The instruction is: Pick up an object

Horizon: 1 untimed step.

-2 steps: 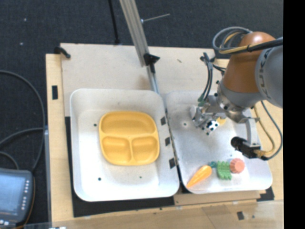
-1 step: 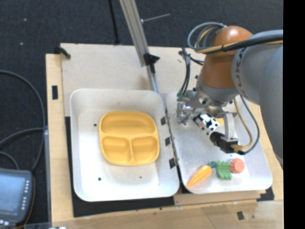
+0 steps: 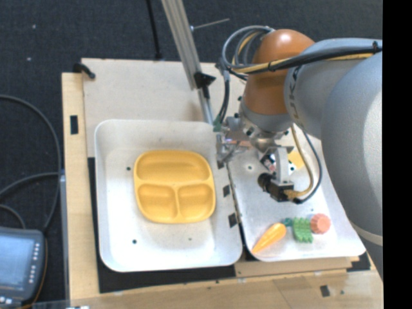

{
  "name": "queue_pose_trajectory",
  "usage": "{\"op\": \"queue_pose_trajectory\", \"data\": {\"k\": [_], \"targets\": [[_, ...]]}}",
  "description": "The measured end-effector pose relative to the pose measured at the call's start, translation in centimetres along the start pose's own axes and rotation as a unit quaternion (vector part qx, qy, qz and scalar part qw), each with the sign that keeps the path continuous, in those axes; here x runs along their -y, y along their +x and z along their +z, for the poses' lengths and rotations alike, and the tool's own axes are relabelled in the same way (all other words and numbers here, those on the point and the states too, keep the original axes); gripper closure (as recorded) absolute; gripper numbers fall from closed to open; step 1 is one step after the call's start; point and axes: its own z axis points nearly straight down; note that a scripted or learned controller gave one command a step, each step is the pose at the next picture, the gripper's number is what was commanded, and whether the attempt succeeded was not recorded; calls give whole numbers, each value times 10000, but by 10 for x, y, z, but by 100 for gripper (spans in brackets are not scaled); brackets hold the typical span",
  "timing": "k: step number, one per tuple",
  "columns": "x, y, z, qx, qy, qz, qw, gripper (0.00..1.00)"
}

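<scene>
- Camera view: the gripper [image 3: 224, 153] hangs over the right bin's [image 3: 252, 201] far-left corner. Whether it is spread or closed cannot be told.
- The carrot [image 3: 269, 235] lies well apart from it, toward the near edge, with its long axis diagonal.

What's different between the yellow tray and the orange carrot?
The tray is yellow, the carrot orange. The tray is wide, flat and split into three compartments; the carrot is small, slim and tapered. The tray lies in the left bin, the carrot in the right bin. Both lie flat.
</scene>
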Motion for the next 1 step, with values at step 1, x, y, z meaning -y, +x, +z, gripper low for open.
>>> {"op": "queue_pose_trajectory", "data": {"k": [1], "targets": [[-3,54,-18,-4,-4,-4,10000,100]]}}
